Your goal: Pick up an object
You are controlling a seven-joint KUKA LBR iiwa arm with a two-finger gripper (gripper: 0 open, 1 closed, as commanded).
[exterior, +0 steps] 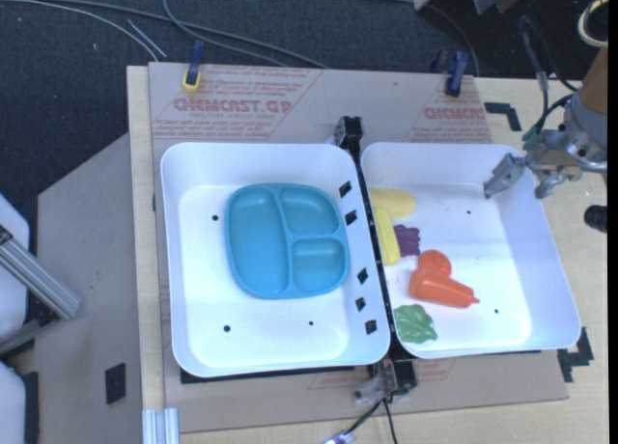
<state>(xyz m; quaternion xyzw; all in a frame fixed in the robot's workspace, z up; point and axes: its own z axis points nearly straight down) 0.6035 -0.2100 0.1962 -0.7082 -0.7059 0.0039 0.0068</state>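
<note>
Two shallow white bins stand side by side on the counter, which is covered with a brown sheet with red print. The left bin holds one thing only: a blue tray with three compartments, lying flat near the middle of the bin.

The right bin holds five small toy foods, all gathered along its left side. One yellow banana-like piece lies at the top of the group, and one yellow corn cob lies just below it, along the wall between the bins. One purple bunch of grapes is just beside the cob on the right. Lower, one orange carrot-like piece lies with its point toward the lower right. One green leafy piece is in the lower left corner of this bin, near the carrot but apart from it.

The arm comes in from the right edge of the frame. Its claw is at the upper right corner of the right bin, above the rim, well apart from all five toys. Its two grey fingers are spread apart, and nothing is between them.

Two clamps are on the far edge of the counter: one yellow and blue clamp at the upper left and one blue clamp at the upper right.
</note>
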